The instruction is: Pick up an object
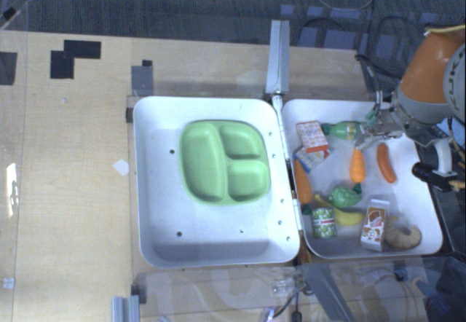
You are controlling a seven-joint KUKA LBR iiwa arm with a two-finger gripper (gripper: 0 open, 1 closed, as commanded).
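White plastic forms both shallow bins on the wooden bench; the left bin (156,167) carries a green divided tray (224,160); the right bin (429,237) carries the loose items from which one must be picked.

Contents of the right bin, as visible: a small carton (312,136) near the upper left corner; a green bottle (342,129) lying beside it; an orange carrot (357,166) near the centre; a red-orange sausage (386,163) just to its right; a second carrot (301,183) along the left wall; a can (324,222), a banana (348,217) and a green vegetable (344,197) clustered lower down; a juice box (374,226) and a bagel (403,236) near the lower right.

Arm position: the grey arm with its orange band (429,65) enters from the right; the gripper (376,131) sits low over the upper part of the right bin, between the green bottle and the sausage, just above the centre carrot.

Tool state: whether the gripper is wide or narrow cannot be told at this resolution; no item is seen lifted with it.

Task progress, as a judgement: the approach appears made; every item rests on the bin floor; the grasp and the lift remain to be done; the nearest candidates are the centre carrot and the green bottle.
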